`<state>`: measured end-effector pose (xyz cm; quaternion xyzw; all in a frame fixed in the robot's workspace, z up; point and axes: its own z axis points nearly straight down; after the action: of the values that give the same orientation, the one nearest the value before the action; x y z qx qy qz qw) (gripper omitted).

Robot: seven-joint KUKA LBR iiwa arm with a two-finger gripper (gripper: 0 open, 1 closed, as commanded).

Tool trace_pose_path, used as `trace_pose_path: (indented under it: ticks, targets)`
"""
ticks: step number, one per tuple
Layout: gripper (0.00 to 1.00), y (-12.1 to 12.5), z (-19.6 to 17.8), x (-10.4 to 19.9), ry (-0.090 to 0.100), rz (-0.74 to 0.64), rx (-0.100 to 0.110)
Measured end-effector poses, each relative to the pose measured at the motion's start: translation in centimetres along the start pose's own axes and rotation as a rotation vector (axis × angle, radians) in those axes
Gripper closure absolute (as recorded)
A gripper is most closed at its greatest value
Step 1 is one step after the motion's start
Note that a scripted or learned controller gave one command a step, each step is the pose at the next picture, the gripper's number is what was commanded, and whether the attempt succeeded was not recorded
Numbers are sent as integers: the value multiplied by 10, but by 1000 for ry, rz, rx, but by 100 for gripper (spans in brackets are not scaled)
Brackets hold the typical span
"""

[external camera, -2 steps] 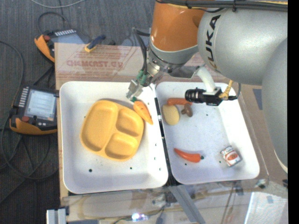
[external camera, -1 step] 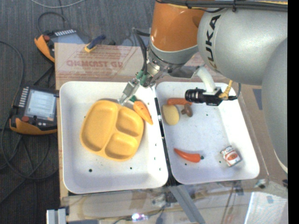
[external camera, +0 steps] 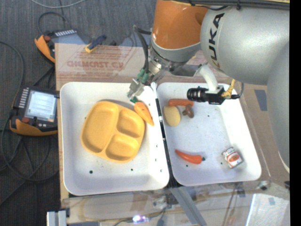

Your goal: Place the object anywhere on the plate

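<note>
- Gripper (external camera: 136, 89) sits near the upper middle of the frame, over the top right corner of the left bin (external camera: 70, 173); we see it slim and green-tipped, reaching down from the orange wrist, but we cannot tell whether it is open or closed on anything.
- Just below and to the right of its tip we see the carrot (external camera: 144, 112), an orange wedge lying slantwise, its lower end at the upper right rim of the yellow plate (external camera: 113, 131) and its upper end close under the tip.
- We cannot tell whether the carrot is touching the tip or simply lying beside it, and nothing shows it held.
- We take the carrot for the object of the task, since it is the thing nearest the tip; the plate's three compartments lie bare.
- We judge the step in hand to be either the release at the plate's edge or a grasp of the carrot; the view does not settle which.
- In the right bin (external camera: 244, 173) we see a potato (external camera: 172, 116), a sausage (external camera: 181, 103), a chili pepper (external camera: 189, 157) and a small can (external camera: 232, 157), all well apart from the plate.
- Next, in our judgement, the carrot needs to go down and left so that it rests fully inside a compartment, not on the rim.
- If it is not held, we think a fresh, centred grasp must come first.
</note>
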<state>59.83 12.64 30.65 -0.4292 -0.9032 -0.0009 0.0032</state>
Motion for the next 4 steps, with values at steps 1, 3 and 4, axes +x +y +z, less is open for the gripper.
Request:
trace_pose_path:
  ticks: [1,3,4]
  targets:
    - [0,0,0,0,0,0,0]
    - [0,1,-8,1,2,-2,0]
    - [100,2,-17,2,4,-3,-1]
